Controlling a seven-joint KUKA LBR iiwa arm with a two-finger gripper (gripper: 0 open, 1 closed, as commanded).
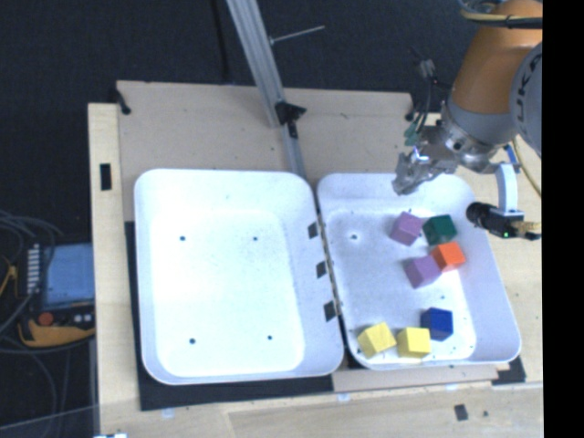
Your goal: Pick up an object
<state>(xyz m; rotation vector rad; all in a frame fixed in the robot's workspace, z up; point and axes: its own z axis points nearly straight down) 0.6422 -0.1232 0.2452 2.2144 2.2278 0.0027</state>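
The pincer [408,179] hangs over the far rim of the right-hand bin [484,336], at the end of the grey arm [488,71] with its orange band, which reaches in from the right. Whether it is apart or together cannot be told at this angle and size; nothing shows clamped in it.

All the blocks lie in that right-hand bin, nearer the camera than the pincer. Closest to it is a purple block [406,228], just below its tip and apart from it. A dark green block [441,228] sits just to the right of that purple one, and an orange block [448,256] touches the green one on its near side. A second purple block [422,270] lies beside the orange one, on its left and slightly nearer the camera.

Well apart from the pincer, toward the bin's near edge, a blue block [438,322] rests to the right, and two yellow blocks lie close together: one yellow block [376,339] to the left and another yellow block [413,341] just beside it, below the blue one.

The left-hand bin [155,208] lies to the pincer's left, well away from it, its rim meeting the right-hand bin's along the middle. A slanting metal rail [260,53] rises from the far side of the bench [182,117], to the pincer's left.
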